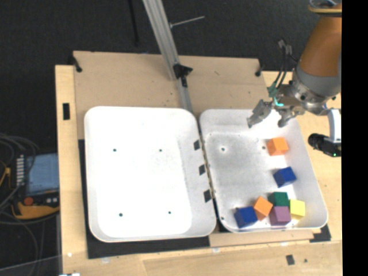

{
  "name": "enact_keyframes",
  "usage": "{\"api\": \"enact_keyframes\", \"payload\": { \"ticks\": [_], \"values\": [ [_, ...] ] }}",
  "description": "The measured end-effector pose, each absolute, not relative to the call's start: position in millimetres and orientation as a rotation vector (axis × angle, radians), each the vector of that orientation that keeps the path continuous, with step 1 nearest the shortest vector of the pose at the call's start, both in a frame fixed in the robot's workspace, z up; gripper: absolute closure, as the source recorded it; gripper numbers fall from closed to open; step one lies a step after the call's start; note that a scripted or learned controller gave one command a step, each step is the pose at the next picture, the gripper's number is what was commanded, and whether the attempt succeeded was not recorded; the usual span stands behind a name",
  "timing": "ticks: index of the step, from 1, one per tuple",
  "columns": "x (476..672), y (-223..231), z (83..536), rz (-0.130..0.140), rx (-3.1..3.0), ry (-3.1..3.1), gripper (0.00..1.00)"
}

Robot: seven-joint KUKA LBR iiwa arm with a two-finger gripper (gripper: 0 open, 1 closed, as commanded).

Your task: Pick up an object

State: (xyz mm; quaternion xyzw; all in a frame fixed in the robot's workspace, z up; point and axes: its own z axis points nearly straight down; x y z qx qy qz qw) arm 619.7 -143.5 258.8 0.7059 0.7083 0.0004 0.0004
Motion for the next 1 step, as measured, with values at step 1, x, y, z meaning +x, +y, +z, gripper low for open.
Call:
{"api": "enact_keyframes", "payload": {
  "ticks": [1],
  "values": [
    [612.2,-145.3,214.1,-0.007,2.223,2.22,0.0]
  ]
}}
